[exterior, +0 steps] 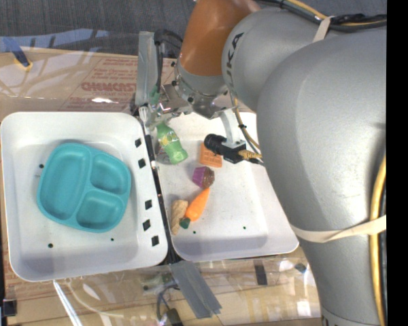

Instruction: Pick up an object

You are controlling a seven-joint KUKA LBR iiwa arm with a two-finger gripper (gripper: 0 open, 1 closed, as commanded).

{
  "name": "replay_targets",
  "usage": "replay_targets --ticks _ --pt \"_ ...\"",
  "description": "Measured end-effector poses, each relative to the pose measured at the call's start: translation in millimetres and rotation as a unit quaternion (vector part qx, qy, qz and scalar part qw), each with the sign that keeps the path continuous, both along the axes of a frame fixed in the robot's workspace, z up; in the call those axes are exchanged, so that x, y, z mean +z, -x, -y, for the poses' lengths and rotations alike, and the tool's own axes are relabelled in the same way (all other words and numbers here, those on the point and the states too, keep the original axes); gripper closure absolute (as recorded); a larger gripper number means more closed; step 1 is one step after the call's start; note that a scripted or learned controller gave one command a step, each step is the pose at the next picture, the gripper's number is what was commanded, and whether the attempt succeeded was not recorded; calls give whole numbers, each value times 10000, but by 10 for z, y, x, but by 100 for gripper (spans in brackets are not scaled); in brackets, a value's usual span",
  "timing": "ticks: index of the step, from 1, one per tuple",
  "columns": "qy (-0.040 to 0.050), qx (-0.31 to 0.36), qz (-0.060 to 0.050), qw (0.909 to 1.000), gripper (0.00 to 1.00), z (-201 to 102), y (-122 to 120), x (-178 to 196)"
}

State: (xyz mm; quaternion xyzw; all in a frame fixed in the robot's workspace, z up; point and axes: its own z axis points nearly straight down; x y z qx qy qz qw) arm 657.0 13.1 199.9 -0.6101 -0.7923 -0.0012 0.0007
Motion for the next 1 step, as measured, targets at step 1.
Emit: replay_targets --ticks 1 --pt "19 -1207 8 9927 100 593 -1 811"
